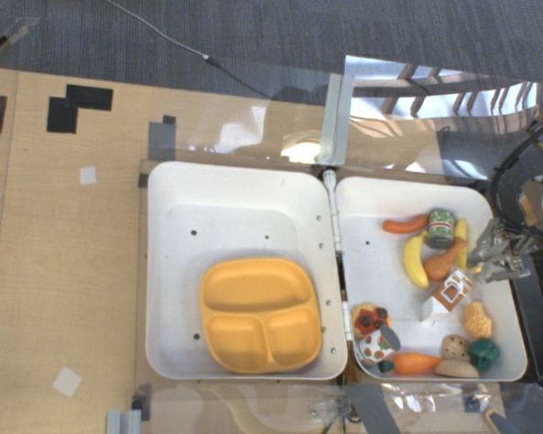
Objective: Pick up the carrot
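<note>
The carrot [416,363] is a small orange toy lying flat along the front wall of the right bin [342,262], with a pale potato-like piece [457,368] touching its right end. My gripper [491,257] hangs over the right side of that bin, well behind the carrot and to its right. It is close to a yellow banana [414,263] and an orange-brown piece [443,261]. Nothing is seen held in it.
The right bin also holds a red sausage [404,225], a green can [441,227], a small carton [454,291], a bread piece [476,318], broccoli [484,353] and a small bowl [374,332]. A yellow divided plate [261,314] lies in the left bin [173,251].
</note>
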Motion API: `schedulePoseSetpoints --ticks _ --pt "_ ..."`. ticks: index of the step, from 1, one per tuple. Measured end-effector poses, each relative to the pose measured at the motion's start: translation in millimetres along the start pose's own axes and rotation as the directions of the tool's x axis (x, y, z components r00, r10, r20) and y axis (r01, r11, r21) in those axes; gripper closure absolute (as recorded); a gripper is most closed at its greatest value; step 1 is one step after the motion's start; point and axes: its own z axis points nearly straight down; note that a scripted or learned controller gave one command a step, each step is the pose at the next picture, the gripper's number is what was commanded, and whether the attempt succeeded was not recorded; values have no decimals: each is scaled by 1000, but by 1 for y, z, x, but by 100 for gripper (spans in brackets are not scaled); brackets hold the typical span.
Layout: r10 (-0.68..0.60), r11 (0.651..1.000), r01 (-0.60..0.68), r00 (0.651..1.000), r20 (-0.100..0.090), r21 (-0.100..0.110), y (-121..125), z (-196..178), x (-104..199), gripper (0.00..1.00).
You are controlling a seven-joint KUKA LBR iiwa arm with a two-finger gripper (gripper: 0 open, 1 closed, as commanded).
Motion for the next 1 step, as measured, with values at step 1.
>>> schedulePoseSetpoints --ticks 1 --pt "-337 941 337 941 2 1 -8 -18 -48 100"
